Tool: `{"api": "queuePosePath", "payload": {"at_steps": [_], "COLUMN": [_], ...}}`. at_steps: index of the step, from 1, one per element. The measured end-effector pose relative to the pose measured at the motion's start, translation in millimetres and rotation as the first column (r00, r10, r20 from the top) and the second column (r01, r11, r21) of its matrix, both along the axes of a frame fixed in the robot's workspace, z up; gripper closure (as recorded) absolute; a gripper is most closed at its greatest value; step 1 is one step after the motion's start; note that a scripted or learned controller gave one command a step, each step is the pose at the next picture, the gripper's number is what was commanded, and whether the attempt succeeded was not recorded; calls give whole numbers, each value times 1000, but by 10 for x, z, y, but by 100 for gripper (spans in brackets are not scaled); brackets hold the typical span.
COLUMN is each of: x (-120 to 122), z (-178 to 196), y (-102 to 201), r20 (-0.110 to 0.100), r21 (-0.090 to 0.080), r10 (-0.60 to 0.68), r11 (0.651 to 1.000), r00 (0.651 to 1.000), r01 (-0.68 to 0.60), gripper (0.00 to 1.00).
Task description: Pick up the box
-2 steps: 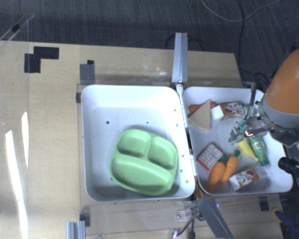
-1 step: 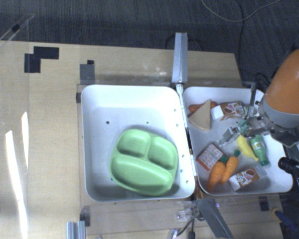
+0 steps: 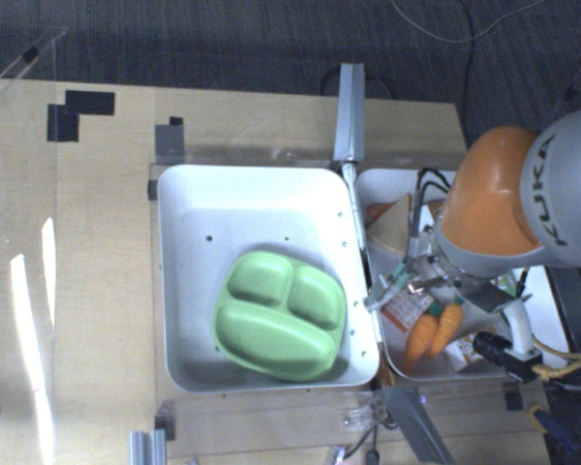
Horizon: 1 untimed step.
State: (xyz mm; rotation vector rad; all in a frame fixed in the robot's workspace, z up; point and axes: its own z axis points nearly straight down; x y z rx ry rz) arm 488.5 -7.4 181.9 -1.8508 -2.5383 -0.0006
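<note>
The surface (image 3: pixel 97 289) is pale wood, with black tape marks near its far left corner and a dark grey carpeted floor (image 3: pixel 223 17) beyond its far edge, where a thin cable (image 3: pixel 465 27) loops. Two shallow white bins sit side by side, parted by a metal rail (image 3: pixel 350 114) that runs back from their shared wall.

The left bin (image 3: pixel 189 221) holds a green divided tray (image 3: pixel 281 315), upside down or lidded, lying toward the bin's near right corner and close against the near wall. The far half and left side of this bin are bare white floor, giving open room there.

The right bin (image 3: pixel 392 361) is crowded. The arm (image 3: pixel 508 201), with its orange band, covers most of it from the right edge. The end effector (image 3: pixel 407 281) sits low over the clutter near the bin's left wall; whether its fingers are apart or together cannot be told. The box (image 3: pixel 395 223), tan cardboard, lies at the far left part of the right bin, partly hidden by the arm. Two toy carrots (image 3: pixel 434 335) lie near the near wall, beside a small printed packet (image 3: pixel 404 310). Little free space remains between these things and the walls.
</note>
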Motion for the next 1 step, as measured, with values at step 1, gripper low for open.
{"api": "queuePosePath", "payload": {"at_steps": [1], "x": [9], "z": [6], "y": [-703], "r20": [2], "r21": [-1], "r10": [-64], "r11": [998], "r00": [998], "r01": [64], "gripper": [0]}}
